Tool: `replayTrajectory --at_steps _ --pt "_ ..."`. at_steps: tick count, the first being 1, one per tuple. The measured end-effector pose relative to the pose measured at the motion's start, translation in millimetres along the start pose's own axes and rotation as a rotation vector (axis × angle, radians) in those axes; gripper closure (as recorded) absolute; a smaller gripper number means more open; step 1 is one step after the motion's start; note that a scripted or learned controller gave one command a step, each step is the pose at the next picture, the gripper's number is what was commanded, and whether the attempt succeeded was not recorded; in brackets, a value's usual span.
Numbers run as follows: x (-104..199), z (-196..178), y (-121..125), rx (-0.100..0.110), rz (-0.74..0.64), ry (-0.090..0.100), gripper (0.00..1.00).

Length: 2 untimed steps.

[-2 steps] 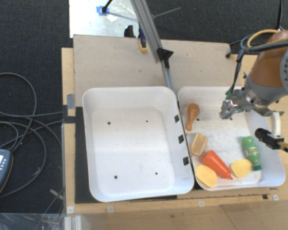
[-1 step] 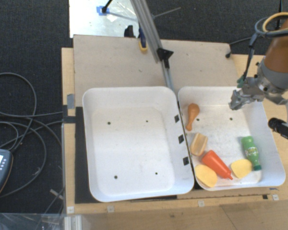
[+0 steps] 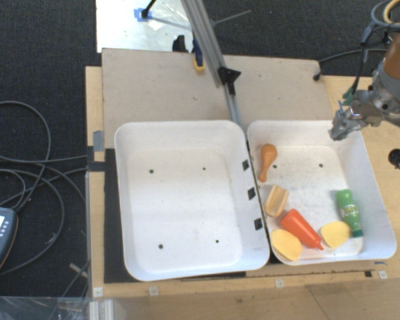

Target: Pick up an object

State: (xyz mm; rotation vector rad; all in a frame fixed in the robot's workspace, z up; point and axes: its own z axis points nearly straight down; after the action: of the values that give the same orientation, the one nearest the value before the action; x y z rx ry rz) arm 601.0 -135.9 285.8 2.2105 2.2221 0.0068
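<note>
We cannot tell how the jaws stand; the gripper (image 3: 341,127) hangs above the right bin (image 3: 370,172) near its two o'clock corner, with nothing seen in it. Inside that bin we find a drumstick (image 3: 267,160) at ten o'clock, a bread slice (image 3: 276,201) left of centre, an orange carrot (image 3: 301,229) and two yellow pieces (image 3: 287,244) (image 3: 335,234) along six o'clock, and a green bottle (image 3: 349,211) at four o'clock. The left bin (image 3: 130,199) lies at nine o'clock of it, edges touching.

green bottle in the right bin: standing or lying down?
Lying down. The green bottle rests on its side on the floor of the right bin, its long axis along the bin's right wall, beside a yellow piece.
</note>
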Motion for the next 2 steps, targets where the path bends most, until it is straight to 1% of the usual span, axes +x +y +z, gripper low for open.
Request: replayTrajectory --at_steps 1,2 --pt "55 -3 5 0.005 -0.005 0.004 1.0" --pt "101 -3 13 0.005 -0.005 0.003 1.0"
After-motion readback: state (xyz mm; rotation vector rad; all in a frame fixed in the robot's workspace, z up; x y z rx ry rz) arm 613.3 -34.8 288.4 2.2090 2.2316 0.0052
